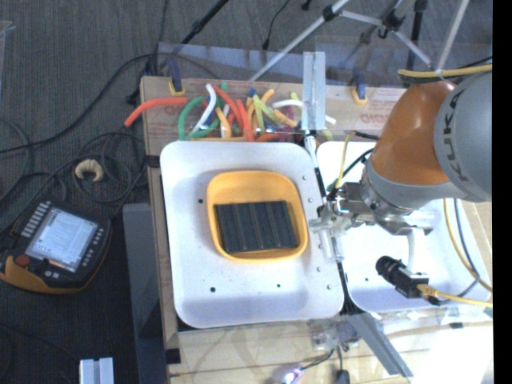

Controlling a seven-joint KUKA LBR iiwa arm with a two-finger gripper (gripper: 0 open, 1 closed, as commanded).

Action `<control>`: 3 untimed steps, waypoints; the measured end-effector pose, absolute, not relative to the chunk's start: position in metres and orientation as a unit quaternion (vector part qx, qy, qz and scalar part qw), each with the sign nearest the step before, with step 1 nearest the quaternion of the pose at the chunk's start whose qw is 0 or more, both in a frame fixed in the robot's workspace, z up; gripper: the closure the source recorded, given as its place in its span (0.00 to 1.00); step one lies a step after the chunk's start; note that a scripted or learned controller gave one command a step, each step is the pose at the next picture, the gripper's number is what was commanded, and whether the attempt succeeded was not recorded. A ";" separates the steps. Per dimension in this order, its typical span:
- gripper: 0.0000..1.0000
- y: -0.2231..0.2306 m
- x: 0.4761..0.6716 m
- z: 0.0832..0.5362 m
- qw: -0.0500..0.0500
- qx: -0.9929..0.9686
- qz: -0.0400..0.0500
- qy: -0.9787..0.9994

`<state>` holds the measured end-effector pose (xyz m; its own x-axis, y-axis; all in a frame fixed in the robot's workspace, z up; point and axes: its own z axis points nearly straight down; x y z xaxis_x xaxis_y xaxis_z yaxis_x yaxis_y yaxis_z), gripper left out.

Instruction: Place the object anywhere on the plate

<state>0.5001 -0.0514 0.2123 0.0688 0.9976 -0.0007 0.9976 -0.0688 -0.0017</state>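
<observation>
A yellow plate [218,190] lies in the middle of the left white bin [188,286]. A dark, ribbed rectangular object [256,226] rests flat on the plate and covers most of its floor. My gripper [329,232] hangs low over the divider between the two bins, just right of the plate's right rim and apart from the dark object. The grey arm with its orange band [412,138] stands over the right bin [376,298] behind it.
A black cylindrical part [398,274] with a yellow cable hangs from the arm over the right bin. Coloured tubes [232,110] lie along the bench's back edge. A teach pendant [56,242] sits on the floor to the left.
</observation>
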 end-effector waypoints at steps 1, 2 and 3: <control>1.00 -0.036 0.556 0.183 0.000 -0.707 0.002 -0.707; 1.00 -0.021 0.560 0.183 0.001 -0.634 0.002 -0.774; 0.00 -0.021 0.560 0.183 0.001 -0.634 0.001 -0.774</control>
